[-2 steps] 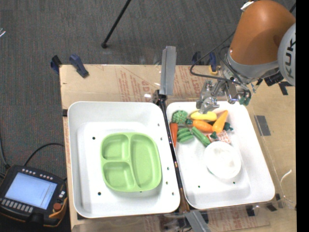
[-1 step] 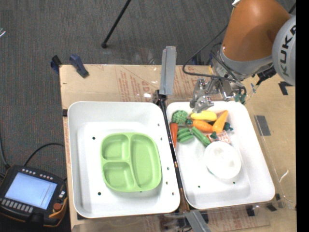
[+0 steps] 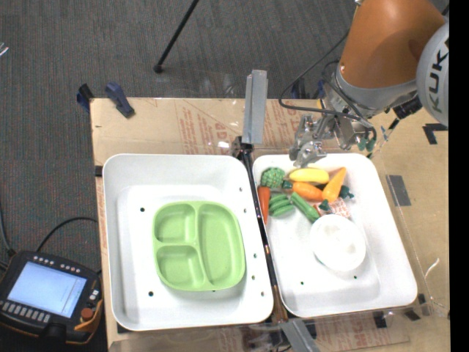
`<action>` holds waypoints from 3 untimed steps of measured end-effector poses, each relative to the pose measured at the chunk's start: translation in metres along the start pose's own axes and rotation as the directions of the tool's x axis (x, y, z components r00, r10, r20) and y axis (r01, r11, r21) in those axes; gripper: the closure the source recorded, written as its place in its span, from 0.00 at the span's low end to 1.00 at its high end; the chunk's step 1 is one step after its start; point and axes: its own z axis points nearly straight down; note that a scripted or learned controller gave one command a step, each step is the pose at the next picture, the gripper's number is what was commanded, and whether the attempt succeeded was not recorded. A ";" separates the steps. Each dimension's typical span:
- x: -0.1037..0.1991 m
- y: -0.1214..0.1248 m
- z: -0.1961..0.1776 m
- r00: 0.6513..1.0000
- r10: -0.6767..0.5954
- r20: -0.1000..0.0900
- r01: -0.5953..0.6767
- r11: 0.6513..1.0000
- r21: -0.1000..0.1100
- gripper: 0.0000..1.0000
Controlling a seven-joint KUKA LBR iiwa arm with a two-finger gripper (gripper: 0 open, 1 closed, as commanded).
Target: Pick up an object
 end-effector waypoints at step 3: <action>0.002 -0.019 0.026 0.766 -0.643 -0.006 0.642 0.766 -0.006 1.00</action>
